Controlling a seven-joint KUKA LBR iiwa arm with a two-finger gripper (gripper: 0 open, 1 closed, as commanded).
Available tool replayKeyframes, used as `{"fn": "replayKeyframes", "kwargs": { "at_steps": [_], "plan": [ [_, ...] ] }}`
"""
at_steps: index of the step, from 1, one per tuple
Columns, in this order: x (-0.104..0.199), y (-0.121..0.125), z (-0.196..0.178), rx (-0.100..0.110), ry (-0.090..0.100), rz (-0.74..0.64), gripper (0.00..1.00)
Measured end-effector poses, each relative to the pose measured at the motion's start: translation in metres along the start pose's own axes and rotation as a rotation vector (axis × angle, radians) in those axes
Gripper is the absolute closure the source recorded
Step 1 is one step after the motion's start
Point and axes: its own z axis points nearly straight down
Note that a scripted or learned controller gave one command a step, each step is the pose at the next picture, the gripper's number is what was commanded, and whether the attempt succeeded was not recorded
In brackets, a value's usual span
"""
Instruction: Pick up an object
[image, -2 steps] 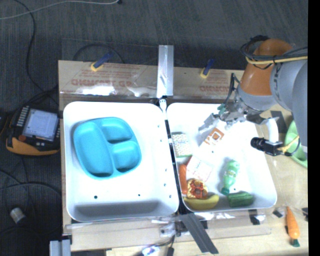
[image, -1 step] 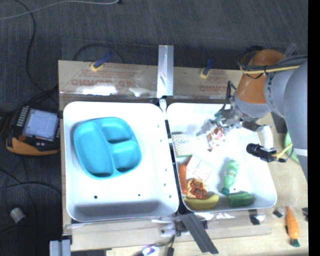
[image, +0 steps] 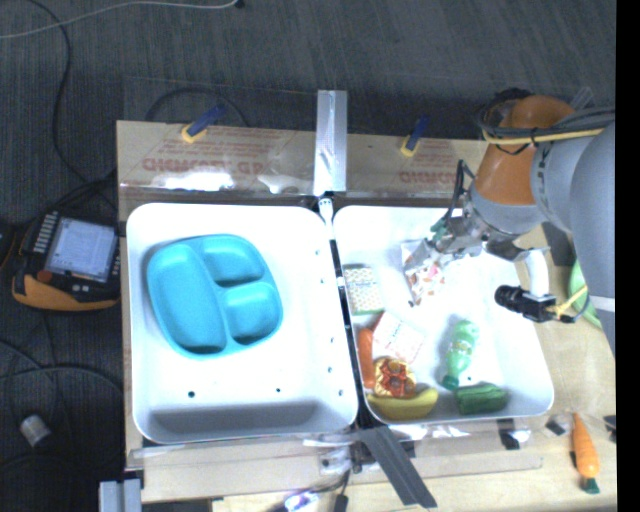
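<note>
My gripper (image: 449, 233) hangs low over the back right part of the right bin (image: 520, 345). Its tip is at the upper edge of a crinkled white packet with red print (image: 424, 272), and I cannot see whether it touches it. Further forward in the same bin lie a green bottle (image: 460, 350), a dark green object (image: 482, 398), a yellow banana (image: 407, 404) and a white and orange snack bag (image: 394, 350). A small dotted packet (image: 362, 288) rests by the bin's left wall.
The left bin (image: 180, 395) holds a blue divided plate (image: 211, 291). An orange tool (image: 585, 455) lies on the bench at the front right, outside the bins. The grey arm (image: 585, 200) reaches in over the right bin's far right corner.
</note>
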Motion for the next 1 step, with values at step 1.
{"fn": "replayKeyframes", "kwargs": {
  "at_steps": [1],
  "plan": [
    [0.0429,0.0418,-0.0933,-0.003,-0.006,0.053,1.00]
  ]
}}
